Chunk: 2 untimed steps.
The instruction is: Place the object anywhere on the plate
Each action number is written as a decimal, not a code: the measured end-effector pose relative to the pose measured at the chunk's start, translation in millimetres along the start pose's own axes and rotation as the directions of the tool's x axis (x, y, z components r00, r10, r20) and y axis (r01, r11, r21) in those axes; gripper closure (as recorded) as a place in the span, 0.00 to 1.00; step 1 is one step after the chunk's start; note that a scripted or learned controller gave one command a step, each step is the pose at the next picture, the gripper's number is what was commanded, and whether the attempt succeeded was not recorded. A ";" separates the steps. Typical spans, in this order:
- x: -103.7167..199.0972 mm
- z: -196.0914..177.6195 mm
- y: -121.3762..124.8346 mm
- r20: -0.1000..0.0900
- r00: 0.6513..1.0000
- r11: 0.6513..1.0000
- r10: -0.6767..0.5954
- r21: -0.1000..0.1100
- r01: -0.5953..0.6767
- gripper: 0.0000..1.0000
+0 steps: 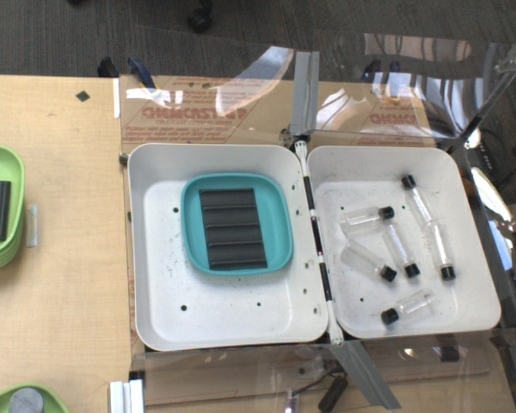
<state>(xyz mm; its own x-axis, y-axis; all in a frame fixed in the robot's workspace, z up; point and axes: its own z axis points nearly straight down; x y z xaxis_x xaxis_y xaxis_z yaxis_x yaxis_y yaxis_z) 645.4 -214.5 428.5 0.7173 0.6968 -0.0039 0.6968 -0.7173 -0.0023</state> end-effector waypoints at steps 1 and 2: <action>6.1 -11.3 3.6 -0.001 0.990 0.990 0.144 0.000 -0.144 0.00; -0.2 -11.3 8.6 -0.001 0.962 0.962 0.272 0.001 -0.272 0.00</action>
